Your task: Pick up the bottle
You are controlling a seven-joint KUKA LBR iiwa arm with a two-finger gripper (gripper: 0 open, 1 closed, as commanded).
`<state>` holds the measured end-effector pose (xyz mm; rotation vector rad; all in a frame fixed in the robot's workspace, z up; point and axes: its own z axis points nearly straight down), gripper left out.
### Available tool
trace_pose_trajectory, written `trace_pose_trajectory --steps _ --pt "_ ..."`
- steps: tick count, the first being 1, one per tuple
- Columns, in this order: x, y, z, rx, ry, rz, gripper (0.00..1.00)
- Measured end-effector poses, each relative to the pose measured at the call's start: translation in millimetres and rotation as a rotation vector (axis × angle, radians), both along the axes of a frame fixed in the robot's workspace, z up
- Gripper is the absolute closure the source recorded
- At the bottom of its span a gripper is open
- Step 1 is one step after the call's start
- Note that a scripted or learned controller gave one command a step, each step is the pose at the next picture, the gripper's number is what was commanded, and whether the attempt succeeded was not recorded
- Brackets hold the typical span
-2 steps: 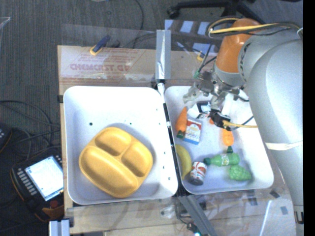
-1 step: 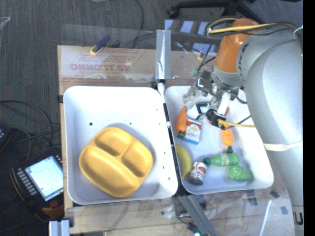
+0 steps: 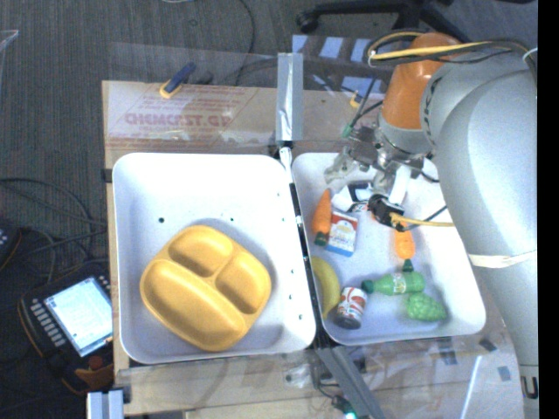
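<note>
Camera view, green bottle (image 3: 396,284) lying sideways

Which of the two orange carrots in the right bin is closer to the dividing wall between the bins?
The carrot left of the small carton, lying beside the wall. The other carrot lies further right, above the green bottle.
</note>
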<state>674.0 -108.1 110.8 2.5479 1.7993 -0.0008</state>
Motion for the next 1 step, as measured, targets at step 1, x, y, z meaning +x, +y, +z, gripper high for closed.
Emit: trace_pose_trajectory --steps 1 --pt "6.0 11.7 16.3 0.013 -0.017 0.012 1.00"
